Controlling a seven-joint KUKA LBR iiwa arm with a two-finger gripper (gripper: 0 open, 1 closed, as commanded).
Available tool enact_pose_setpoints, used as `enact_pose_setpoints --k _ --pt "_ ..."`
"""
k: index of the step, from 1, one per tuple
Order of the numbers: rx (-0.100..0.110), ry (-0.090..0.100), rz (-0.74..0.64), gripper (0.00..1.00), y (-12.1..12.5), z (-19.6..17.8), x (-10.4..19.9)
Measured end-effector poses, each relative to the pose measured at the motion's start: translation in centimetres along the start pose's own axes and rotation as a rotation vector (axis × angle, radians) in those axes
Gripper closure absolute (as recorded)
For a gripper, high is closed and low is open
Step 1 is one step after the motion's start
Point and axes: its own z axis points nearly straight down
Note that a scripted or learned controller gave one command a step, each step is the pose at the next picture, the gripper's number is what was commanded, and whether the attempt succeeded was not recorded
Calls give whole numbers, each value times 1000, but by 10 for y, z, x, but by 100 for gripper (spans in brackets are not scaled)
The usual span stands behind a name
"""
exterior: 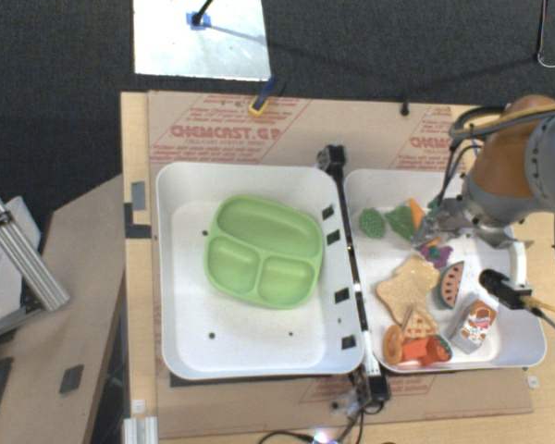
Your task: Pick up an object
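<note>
My gripper [434, 233] hangs low over the back middle of the right bin [527, 348], reaching in from the right under the grey arm with its orange band [505, 155]. Right below it lies a small purple toy [437, 250]. Just left of it are a green and orange piece [406, 218] and a bumpy green toy [373, 222]. In front of it lie a toast slice [407, 285] and a watermelon slice [450, 283]. I see nothing lifted off the bin floor.
A milk carton [474, 326], a pizza wedge [417, 325] and small red and orange pieces [434, 348] crowd the right bin's front. The left bin [180, 322] holds a green divided plate [264, 251]. A black divider [344, 248] runs between the bins.
</note>
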Motion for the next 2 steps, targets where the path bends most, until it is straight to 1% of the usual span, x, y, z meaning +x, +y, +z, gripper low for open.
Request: enact_pose_setpoints --k 1,2 --pt "5 3 -3 100 -3 -56 9" --pt "3 3 -4 100 -9 -111 15"
